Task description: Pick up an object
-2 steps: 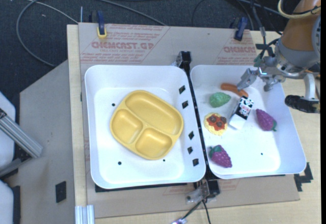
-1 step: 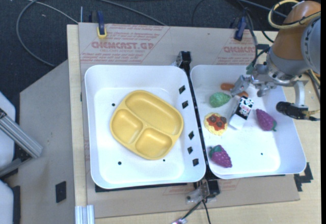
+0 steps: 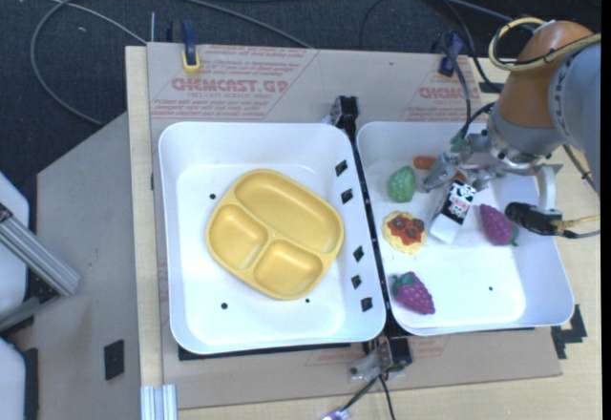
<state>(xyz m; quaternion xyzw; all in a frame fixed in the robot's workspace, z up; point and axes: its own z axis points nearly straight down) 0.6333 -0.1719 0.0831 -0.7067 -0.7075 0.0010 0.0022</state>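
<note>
My gripper (image 3: 460, 174) hangs over the back of the right bin (image 3: 535, 308), coming in from the right under the orange-banded wrist. Just below it lies a white carton with black cow spots (image 3: 452, 214), its top end right at the gripper's tip. A green vegetable toy (image 3: 402, 184) and a small orange piece (image 3: 424, 161) sit to the gripper's left. A round pizza toy (image 3: 405, 230) lies left of the carton. A purple fruit (image 3: 496, 224) rests to the carton's right, and a bunch of purple grapes (image 3: 413, 292) lies near the bin's front left corner.
The left bin (image 3: 181, 218) holds a yellow divided plate (image 3: 275, 232). A black divider with clips (image 3: 355, 218) runs between the bins. A black cable (image 3: 535, 218) trails off the wrist over the right bin's right side.
</note>
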